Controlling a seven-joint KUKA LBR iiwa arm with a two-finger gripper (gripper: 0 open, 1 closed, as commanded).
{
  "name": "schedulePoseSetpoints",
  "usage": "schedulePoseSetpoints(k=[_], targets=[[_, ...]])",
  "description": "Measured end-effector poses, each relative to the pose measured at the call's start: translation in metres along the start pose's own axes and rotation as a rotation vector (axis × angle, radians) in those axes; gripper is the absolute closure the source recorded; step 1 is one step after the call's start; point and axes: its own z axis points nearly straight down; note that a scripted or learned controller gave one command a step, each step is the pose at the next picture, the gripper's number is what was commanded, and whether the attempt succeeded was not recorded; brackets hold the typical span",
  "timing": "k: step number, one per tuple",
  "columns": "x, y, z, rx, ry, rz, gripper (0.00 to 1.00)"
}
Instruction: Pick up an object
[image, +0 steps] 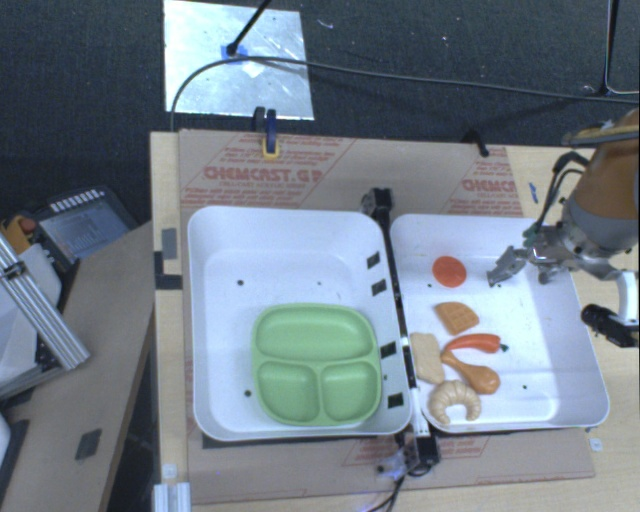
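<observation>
Hovering over the right bin, end effector is hanging apart, gripping nothing; red disc is lying unpicked.

A single fixed camera looks down from above the desk at a slant, set far enough back to take in both white bins whole. The left bin lies near the frame's middle, the right bin toward its right side. Dark floor fills the top, and the arm enters from the right.
</observation>
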Motion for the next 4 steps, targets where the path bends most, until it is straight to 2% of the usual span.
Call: schedulePoseSetpoints(k=[1, 2, 4], targets=[[0.002, -0.004, 0.042, 0.001, 0.0, 0.0, 0.0], [0.002, -0.002, 0.029, -0.005, -0.002, 0.0, 1.0], [-0.005, 0.009, -0.065, -0.008, -0.003, -0.002, 1.0]])
